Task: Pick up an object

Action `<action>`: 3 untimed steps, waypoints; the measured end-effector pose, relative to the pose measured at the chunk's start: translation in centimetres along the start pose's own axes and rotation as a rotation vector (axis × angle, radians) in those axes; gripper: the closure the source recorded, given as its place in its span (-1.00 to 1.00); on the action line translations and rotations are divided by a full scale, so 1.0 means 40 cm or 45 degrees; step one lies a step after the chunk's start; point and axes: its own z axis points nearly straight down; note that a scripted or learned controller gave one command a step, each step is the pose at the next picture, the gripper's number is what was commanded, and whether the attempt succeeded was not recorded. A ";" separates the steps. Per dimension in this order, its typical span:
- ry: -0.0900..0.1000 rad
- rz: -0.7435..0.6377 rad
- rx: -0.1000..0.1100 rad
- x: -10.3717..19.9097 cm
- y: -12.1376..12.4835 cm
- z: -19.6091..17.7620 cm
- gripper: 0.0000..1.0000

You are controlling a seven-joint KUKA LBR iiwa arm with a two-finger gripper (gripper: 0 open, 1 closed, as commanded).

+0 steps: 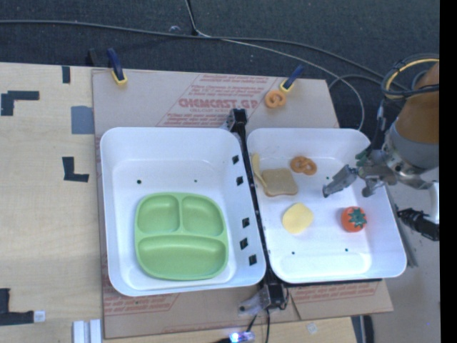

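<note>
The gripper [351, 179] hovers over the right bin [328, 266], fingers spread wide and holding nothing. Nearest target: toy tomato [353, 219], just below. Centre above it, descend vertically, then close.

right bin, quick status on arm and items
Gripper over right bin, nothing held. Tomato, pretzel, toast, yellow piece loose. Nothing blocking.

1. A pale wooden bench [43, 213] carries a brown cardboard sheet [207, 98].
2. Two white bins sit side by side on the sheet: the left bin [118, 156] and the right bin [382, 259].
3. A small orange ring [275, 99], perhaps a toy, lies on the cardboard behind the bins.
4. Two blue-and-yellow clamps [116, 68] grip the sheet's far edge.
</note>
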 end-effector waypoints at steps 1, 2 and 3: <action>-0.004 -0.005 -0.016 0.001 0.007 -0.017 -1.00; -0.002 -0.004 -0.009 -0.003 -0.014 0.135 -1.00; -0.003 -0.004 -0.010 -0.024 -0.010 0.257 -1.00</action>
